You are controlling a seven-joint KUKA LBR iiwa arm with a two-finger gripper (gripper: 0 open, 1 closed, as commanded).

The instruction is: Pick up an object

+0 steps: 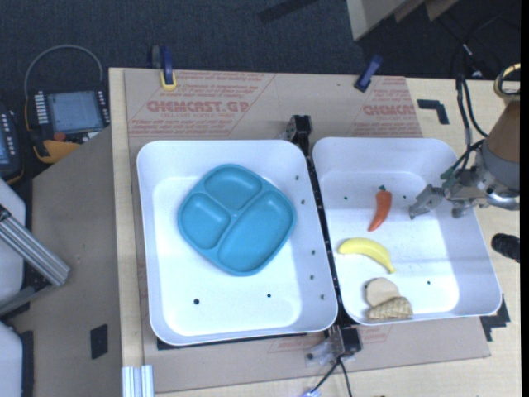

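The right bin point(463, 296) holds a red chili pepper point(380, 210) with a green stem, a yellow banana point(368, 253) below it, and a tan bread-like piece point(387, 298) near the front wall. My gripper point(438, 206) hovers over the right part of this bin, to the right of the pepper and apart from it. Its fingers point(420, 204) are spread open with nothing between them. The arm comes in from the right edge.
The left bin point(165, 304) holds a blue divided plate point(237, 218) in its middle. A black divider clamp point(299, 127) sits between the bins at the back. Blue and yellow clamps hold the cardboard bench top at its far edge.
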